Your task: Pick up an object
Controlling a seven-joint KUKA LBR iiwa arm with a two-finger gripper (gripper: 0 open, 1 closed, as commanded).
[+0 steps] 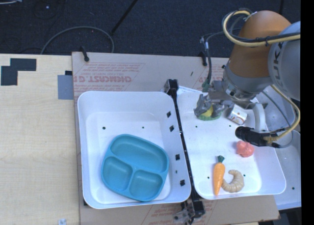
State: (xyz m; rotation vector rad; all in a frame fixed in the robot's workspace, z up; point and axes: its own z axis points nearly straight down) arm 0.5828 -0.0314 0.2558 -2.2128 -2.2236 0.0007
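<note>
The gripper is down at the far end of the right bin, its grey fingers set on either side of a small yellow-green object; they appear closed on it, though whether the object is lifted off the bin floor cannot be told. Just right of the gripper lies a small silvery cylindrical piece, too small to name. Above it stands the arm's orange band with its grey wrist and looping cables. Nearer in the same bin sit a pink-red toy, a toy carrot with a green top, and a tan toy shrimp touching the carrot's side. The left bin holds a blue divided tray with three compartments.
</note>
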